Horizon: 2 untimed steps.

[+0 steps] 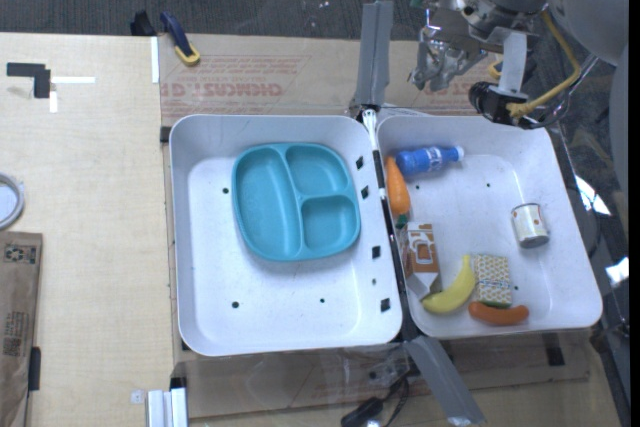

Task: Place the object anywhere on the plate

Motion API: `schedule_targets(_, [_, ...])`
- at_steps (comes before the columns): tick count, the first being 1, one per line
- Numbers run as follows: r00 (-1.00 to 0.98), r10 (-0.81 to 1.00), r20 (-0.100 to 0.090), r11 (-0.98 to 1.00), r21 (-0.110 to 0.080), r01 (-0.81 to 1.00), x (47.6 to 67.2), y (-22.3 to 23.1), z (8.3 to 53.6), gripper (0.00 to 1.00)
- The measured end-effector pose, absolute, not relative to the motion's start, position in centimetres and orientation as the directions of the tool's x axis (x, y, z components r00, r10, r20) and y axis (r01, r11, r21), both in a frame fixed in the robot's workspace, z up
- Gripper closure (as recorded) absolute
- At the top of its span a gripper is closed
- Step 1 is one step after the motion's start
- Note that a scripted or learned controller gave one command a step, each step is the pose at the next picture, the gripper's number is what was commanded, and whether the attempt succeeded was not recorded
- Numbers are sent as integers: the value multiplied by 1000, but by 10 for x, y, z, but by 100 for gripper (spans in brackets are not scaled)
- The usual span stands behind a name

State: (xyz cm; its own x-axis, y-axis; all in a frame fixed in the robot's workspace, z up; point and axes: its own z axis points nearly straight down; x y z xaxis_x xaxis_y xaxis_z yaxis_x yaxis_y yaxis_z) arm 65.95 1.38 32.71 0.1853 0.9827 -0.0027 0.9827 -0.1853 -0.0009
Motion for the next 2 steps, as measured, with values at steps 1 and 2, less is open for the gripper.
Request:
schedule_targets(1, [351, 936, -4, -351, -4, 936, 581, -12, 362, 100])
schedule_targets(2, [294, 956, -3, -294, -3, 956, 535, -19, 370, 100])
